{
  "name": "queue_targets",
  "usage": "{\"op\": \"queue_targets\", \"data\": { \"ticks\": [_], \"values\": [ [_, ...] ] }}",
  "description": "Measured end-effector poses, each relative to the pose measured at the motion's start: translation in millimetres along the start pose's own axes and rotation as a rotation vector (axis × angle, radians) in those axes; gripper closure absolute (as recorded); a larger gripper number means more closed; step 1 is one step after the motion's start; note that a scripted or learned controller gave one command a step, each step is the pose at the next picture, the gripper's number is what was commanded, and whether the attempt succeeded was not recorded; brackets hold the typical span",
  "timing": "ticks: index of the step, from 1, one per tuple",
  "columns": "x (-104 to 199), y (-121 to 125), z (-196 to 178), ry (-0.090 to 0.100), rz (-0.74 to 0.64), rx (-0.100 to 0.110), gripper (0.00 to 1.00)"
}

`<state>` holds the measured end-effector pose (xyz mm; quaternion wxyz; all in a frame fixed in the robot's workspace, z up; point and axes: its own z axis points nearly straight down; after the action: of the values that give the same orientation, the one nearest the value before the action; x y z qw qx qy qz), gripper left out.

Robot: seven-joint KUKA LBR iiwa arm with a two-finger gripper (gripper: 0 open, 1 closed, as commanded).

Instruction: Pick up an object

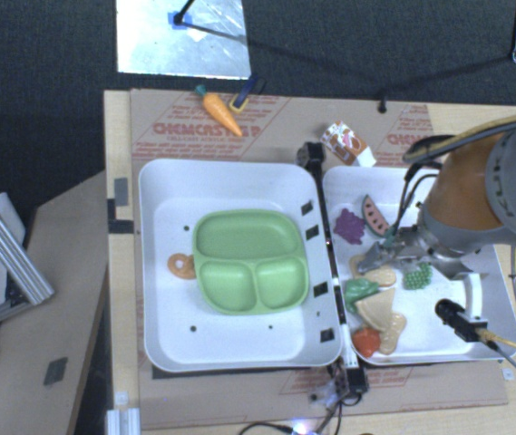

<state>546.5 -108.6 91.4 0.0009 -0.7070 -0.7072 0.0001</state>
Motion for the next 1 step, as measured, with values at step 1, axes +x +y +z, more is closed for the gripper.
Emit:
{"op": "queue_targets", "data": {
  "ticks": [1],
  "values": [
    [-0.4,1.4,-13.1,-0.001,-0.001,-0.005,1.0]
  ]
}}
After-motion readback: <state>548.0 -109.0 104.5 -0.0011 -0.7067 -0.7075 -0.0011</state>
